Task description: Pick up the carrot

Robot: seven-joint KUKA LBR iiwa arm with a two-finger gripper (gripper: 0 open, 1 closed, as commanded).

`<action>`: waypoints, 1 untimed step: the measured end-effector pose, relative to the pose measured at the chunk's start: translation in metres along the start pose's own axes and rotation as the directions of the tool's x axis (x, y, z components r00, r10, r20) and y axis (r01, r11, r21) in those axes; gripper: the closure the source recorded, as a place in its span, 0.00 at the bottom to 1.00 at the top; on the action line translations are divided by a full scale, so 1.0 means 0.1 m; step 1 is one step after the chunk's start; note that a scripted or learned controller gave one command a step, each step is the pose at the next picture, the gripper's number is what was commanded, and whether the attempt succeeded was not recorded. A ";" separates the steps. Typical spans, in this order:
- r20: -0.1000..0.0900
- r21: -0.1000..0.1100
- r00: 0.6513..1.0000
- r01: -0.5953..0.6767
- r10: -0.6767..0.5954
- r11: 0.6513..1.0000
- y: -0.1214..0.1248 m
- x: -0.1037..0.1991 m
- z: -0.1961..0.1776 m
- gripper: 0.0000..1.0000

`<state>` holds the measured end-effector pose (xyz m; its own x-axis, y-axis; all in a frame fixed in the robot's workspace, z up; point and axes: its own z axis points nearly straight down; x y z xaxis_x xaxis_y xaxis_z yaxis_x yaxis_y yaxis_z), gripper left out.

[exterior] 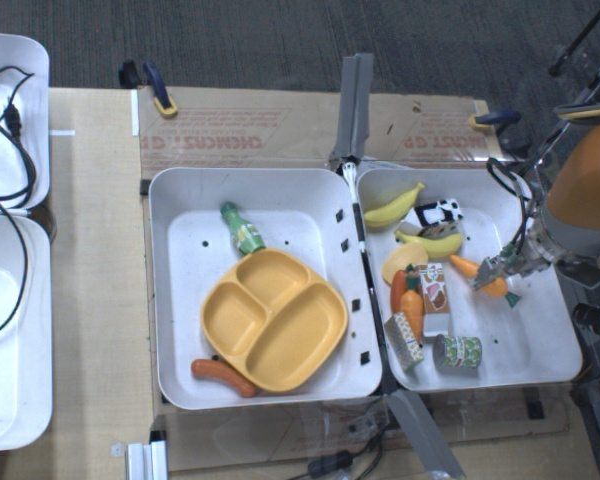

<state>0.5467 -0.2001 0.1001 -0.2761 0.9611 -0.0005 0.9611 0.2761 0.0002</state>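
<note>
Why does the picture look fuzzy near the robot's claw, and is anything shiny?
In the camera view, the claw is soft and smeary beside a small carrot; the lighting is even, with faint shadows under the yellow plate; the white bin is bright but without strong glare.

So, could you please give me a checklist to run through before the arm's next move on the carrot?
1. Carrot visible in the right bin: ok.
2. Tool at the carrot's thick end: ok.
3. Tool's grip on the carrot: cannot tell.
4. Carrot tip apart from the banana: cannot tell, they are very close.
5. Single target: not ok, a second carrot lies nearer the divider.
</note>
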 end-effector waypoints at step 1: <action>0.001 0.000 0.995 -0.102 0.102 0.995 0.14 0.38 -0.96 1.00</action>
<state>0.5501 -0.1600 0.1964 -0.1761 0.9844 -0.0013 0.9844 0.1761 -0.0002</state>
